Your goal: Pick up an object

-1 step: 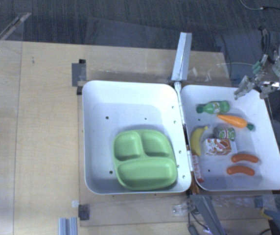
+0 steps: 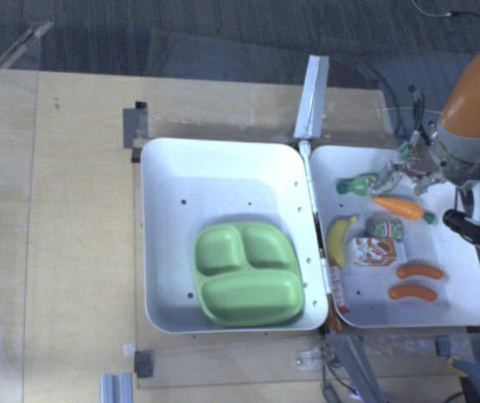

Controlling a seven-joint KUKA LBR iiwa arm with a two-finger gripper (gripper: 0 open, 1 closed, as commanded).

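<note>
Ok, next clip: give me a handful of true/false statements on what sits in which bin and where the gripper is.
1. The green divided tray lies in the left bin. True.
2. The banana lies in the left bin. False: it is in the right bin, near its left wall.
3. Two sausages lie near the right bin's front. True.
4. The carrot rests on the green tray. False: it lies in the right bin, beside the green bottle.
5. The gripper is over the right bin's far side. True.

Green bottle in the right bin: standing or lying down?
Lying down. The green bottle rests on its side near the far wall of the right bin, just beyond the carrot, long axis running across the bin.
</note>
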